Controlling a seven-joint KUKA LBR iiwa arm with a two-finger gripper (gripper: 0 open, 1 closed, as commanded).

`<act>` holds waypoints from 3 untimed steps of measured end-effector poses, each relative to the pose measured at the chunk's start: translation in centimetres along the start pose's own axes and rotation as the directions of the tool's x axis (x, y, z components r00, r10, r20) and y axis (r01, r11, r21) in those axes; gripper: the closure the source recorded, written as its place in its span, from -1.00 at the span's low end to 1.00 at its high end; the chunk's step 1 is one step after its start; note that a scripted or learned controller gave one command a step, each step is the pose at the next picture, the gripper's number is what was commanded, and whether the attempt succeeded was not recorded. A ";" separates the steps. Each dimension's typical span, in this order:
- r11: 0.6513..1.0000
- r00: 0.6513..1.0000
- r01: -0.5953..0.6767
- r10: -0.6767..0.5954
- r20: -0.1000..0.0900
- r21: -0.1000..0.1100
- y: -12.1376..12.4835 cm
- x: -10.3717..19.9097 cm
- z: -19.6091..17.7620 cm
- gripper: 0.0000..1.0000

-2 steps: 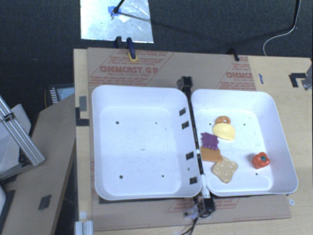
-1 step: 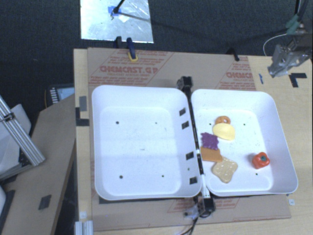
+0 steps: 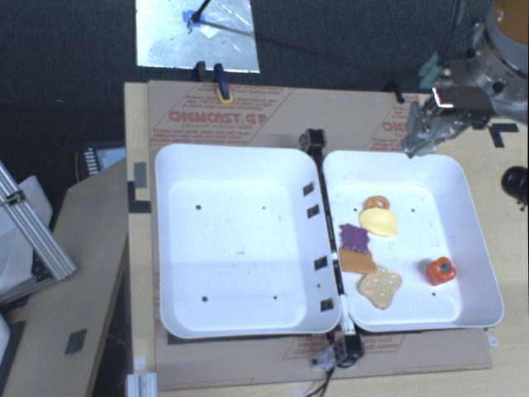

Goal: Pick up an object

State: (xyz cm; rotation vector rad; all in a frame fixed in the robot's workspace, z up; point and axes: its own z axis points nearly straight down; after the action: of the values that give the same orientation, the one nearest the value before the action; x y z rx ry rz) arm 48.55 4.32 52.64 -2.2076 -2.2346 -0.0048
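Above the far edge of the right bin (image 3: 475, 222), the end effector (image 3: 420, 143) hangs clear of everything; whether it is clenched or released cannot be told from the camera view, and nothing shows in its grasp. Candidates for picking lie grouped in the right bin, toward its left wall: a small pretzel (image 3: 376, 203), a yellow piece (image 3: 378, 222) touching it, a purple piece (image 3: 354, 237), an orange wedge (image 3: 357, 261) and a tan cracker (image 3: 379, 288). A red fruit (image 3: 440, 270) sits apart, so it probably offers the least crowded grasp.
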 end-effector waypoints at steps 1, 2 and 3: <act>1.000 1.000 -0.002 0.002 0.000 -0.001 0.1 6.2 -0.9 1.00; 1.000 1.000 -0.009 0.009 0.001 -0.001 0.2 5.9 -0.9 -1.00; 1.000 1.000 -0.005 0.005 0.000 -0.004 0.2 5.9 -2.0 1.00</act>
State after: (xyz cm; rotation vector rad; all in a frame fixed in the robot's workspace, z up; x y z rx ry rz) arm 48.69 10.21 54.67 -2.2154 -2.2306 -0.0097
